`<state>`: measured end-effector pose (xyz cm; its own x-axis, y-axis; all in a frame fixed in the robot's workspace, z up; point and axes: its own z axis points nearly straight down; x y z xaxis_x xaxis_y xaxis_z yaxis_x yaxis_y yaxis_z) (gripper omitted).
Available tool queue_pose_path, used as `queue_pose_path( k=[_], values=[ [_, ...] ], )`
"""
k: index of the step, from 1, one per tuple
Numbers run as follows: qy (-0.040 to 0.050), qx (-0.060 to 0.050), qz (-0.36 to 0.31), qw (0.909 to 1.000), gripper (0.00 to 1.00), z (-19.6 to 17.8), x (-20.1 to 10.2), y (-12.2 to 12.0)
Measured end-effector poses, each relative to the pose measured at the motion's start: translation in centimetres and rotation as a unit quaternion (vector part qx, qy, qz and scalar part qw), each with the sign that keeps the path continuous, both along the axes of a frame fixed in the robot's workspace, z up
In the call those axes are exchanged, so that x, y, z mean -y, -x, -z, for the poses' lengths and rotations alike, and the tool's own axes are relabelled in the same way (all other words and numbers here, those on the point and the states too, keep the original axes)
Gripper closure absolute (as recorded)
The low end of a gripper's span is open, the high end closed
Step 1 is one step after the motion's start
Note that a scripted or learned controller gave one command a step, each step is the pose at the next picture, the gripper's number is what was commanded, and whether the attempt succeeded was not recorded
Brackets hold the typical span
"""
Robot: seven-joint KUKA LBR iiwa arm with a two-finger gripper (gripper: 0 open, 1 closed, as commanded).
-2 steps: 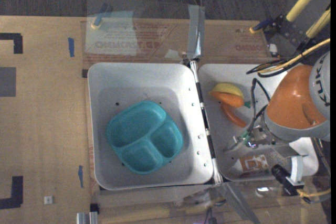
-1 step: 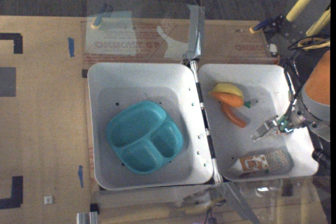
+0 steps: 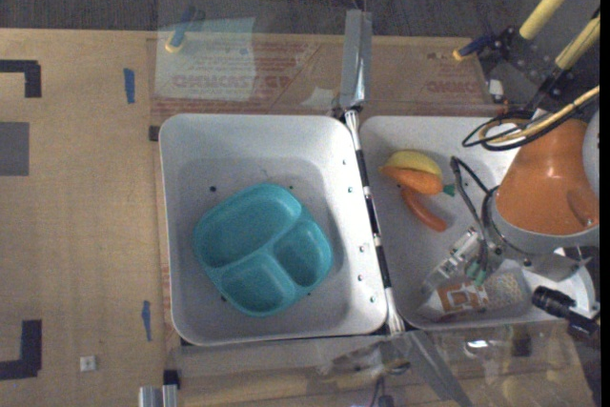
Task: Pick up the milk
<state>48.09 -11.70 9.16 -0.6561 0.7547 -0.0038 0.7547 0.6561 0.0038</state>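
Observation:
The milk (image 3: pixel 464 298) is a small white carton with an orange-brown label. It lies on its side near the front edge of the right bin (image 3: pixel 381 205). My gripper (image 3: pixel 467 262) hangs just above and behind the carton, reaching down from the orange-banded wrist (image 3: pixel 548 191). Its tip is close to the carton's upper end, and I cannot make out whether they touch. The arm's body hides the right part of the bin.
A yellow fruit (image 3: pixel 415 161), an orange carrot (image 3: pixel 415 179) and a red-orange piece (image 3: pixel 424 208) lie at the back of the right bin. A teal divided plate (image 3: pixel 262 248) sits in the left bin (image 3: pixel 181 205). Cables (image 3: pixel 496 133) loop near the arm.

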Motion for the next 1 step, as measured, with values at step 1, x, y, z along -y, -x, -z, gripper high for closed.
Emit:
queue_pose_path(
  k=[1],
  values=[
    [0.0000, -0.001, 0.075, 0.9972, 0.00, -6.01, -1.66, -0.05]
  ],
)
